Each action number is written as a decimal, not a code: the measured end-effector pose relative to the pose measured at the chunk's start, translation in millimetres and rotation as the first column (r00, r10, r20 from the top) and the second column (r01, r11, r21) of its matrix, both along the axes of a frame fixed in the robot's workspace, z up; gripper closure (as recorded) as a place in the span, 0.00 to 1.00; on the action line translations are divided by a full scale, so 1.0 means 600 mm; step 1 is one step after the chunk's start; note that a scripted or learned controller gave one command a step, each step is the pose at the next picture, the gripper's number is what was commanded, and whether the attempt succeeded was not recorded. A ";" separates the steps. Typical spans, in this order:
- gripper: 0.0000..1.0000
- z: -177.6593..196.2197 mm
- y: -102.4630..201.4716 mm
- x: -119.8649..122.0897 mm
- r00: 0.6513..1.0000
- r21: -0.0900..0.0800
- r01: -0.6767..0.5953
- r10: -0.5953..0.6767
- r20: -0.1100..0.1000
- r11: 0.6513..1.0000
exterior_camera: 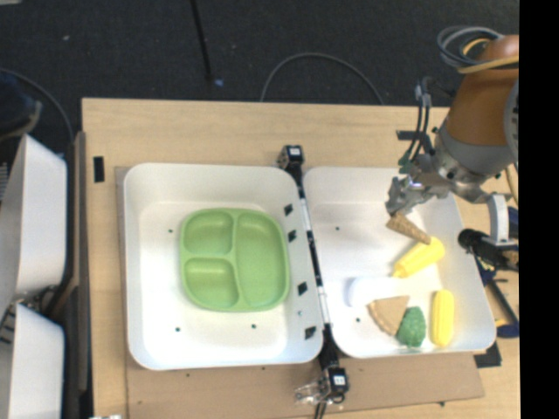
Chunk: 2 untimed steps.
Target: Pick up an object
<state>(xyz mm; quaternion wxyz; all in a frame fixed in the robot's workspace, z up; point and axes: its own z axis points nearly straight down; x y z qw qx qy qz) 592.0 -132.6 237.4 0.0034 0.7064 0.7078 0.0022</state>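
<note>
You have two shallow white bins side by side on the wooden bench (218, 129). In the left bin (148, 321) lies one green divided tray (234, 259), with three compartments, flat on the floor near the middle. The right bin (349, 199) holds the loose objects, all gathered in its right and near half. A tan wedge-shaped piece (409, 228) lies highest, just under the pincer. Below it is a yellow corn-like piece (418, 257), lying at a slant. Nearer to you lies a brown triangular piece (388, 312), and a green bumpy piece (411, 326) touches its right side. Just beside that one stands a second yellow oblong piece (443, 318), lengthwise along the right wall. The grey arm with the orange band (479, 103) comes in from the right, and its gripper (403, 201) is low over the far part of the right bin, very near the upper end of the tan wedge. How wide it is parted you cannot tell from this view, and nothing is seen held in it.
</note>
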 end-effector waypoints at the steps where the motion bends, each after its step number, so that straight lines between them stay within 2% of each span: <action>1: 1.00 -0.049 -0.002 0.000 1.000 -0.001 0.003 -0.003 -0.009 1.000; 2: 1.00 -0.051 0.083 0.012 1.000 0.002 -0.004 0.004 -0.007 1.000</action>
